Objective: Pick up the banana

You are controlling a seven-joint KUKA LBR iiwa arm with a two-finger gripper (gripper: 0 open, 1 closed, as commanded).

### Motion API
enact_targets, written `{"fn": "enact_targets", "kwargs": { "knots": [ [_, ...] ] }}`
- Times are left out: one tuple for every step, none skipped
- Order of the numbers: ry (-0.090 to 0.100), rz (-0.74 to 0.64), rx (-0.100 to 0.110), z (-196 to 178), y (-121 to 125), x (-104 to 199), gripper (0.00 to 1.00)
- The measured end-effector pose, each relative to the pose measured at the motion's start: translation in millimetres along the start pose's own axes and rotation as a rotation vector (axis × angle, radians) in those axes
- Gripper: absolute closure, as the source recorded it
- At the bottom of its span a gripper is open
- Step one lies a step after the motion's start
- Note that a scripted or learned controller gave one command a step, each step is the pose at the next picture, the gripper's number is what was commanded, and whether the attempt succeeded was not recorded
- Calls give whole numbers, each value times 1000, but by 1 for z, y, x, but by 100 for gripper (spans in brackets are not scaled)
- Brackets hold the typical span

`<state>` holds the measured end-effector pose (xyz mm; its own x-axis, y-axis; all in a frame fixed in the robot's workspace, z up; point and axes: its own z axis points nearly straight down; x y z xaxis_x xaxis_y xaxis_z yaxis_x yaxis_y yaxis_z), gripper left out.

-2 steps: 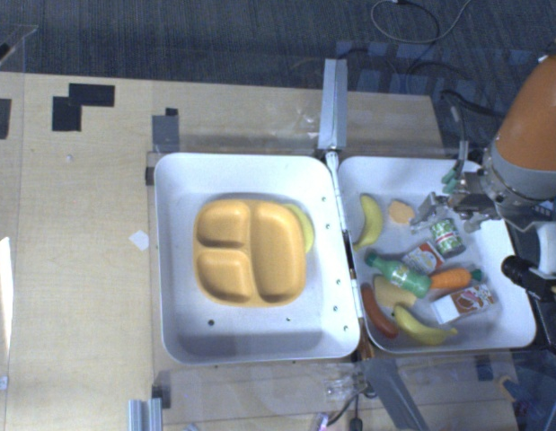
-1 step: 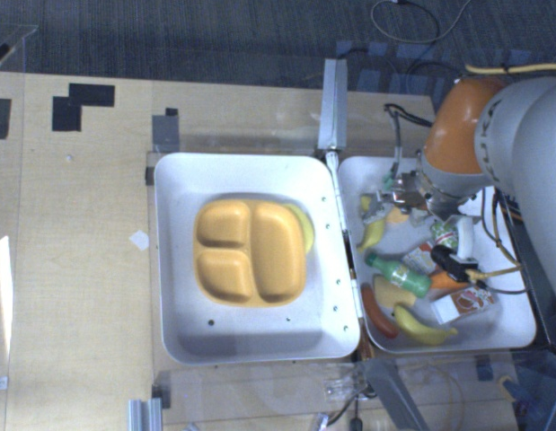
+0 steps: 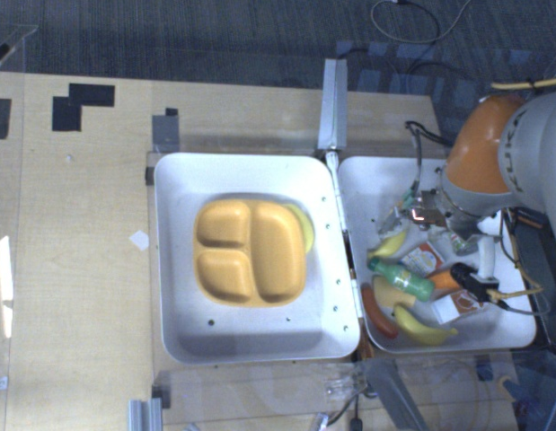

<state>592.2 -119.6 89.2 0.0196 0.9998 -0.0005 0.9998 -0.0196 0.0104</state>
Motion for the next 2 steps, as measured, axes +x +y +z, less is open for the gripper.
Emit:
{"fn": "enact_targets", "kwargs": {
  "knots": [
    [3, -1, -7, -12, 3, 2, 100],
    [1, 100, 5, -97, 23, 84, 100]
  ]
}}
